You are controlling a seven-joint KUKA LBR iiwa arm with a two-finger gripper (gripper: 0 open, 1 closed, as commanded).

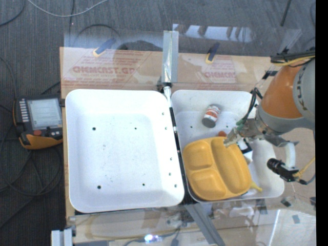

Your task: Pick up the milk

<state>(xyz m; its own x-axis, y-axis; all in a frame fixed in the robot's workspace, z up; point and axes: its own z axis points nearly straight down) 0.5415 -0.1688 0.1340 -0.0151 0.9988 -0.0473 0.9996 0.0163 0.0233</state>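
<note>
The gripper (pixel 233 138) is positioned over the right bin (pixel 190 118), at the far right edge of the yellow compartment tray (pixel 215 169). Whether it is apart or together cannot be told from this view, and no object is visibly clamped in it. The grey arm (pixel 287 99), with its orange band, enters from the right and covers the right wall of this bin.

The milk cannot be identified with certainty. The likeliest candidate is a small white item (pixel 246 150) with dark markings, just to the right of the gripper, between the tray edge and the arm and partly hidden by the arm.

A small red object (pixel 221 134) lies just left of the gripper, at the far rim of the tray. Farther left and to the far side, a grey-and-white can (pixel 211 115) with a red end lies tilted on the bin floor, apart from the tray. A yellow item (pixel 255 187) protrudes at the near right corner of the tray.

The left bin (pixel 123 147) adjoins the right bin on the worktop (pixel 113 70). A handheld control pendant (pixel 38 119) rests on the floor to the left.
</note>
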